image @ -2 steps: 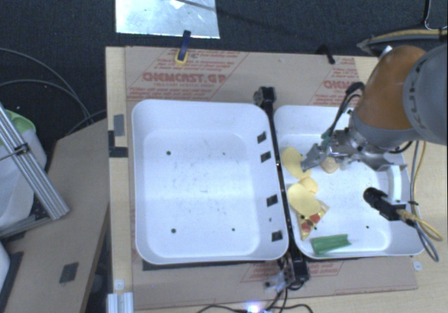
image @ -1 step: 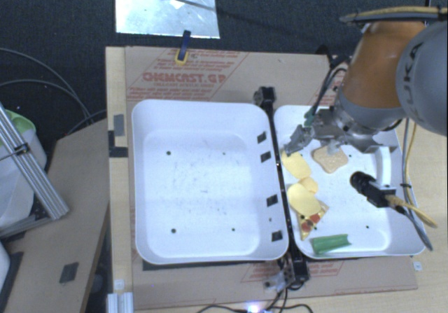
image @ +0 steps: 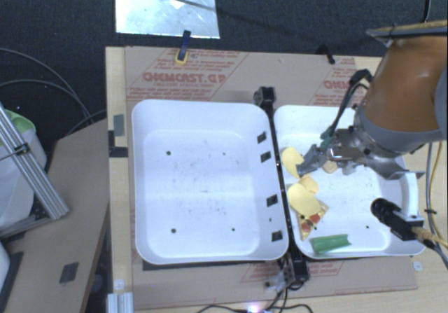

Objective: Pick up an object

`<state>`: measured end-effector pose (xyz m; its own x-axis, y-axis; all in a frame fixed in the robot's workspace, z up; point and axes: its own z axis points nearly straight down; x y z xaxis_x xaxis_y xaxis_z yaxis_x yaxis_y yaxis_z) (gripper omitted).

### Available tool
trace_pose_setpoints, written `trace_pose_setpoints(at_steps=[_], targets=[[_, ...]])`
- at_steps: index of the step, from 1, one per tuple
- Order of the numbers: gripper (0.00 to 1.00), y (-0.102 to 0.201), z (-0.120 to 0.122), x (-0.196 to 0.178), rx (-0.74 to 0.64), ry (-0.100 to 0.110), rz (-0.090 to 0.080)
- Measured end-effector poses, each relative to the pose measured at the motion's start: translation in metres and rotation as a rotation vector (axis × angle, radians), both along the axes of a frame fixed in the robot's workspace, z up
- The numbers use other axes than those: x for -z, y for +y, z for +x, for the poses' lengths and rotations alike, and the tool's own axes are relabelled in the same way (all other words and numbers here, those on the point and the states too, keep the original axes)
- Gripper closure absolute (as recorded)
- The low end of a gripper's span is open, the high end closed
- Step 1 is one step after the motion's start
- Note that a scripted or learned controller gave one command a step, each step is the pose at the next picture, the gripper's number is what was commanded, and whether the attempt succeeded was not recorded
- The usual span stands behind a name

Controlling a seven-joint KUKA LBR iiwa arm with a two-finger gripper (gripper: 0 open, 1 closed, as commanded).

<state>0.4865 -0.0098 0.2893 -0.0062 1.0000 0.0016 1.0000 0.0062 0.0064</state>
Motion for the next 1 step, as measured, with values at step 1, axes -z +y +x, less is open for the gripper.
trace_pose_setpoints(at_steps=[1], targets=[[0.0,0.0091,0.0181,-0.0392,0.0,0.0,-0.001]])
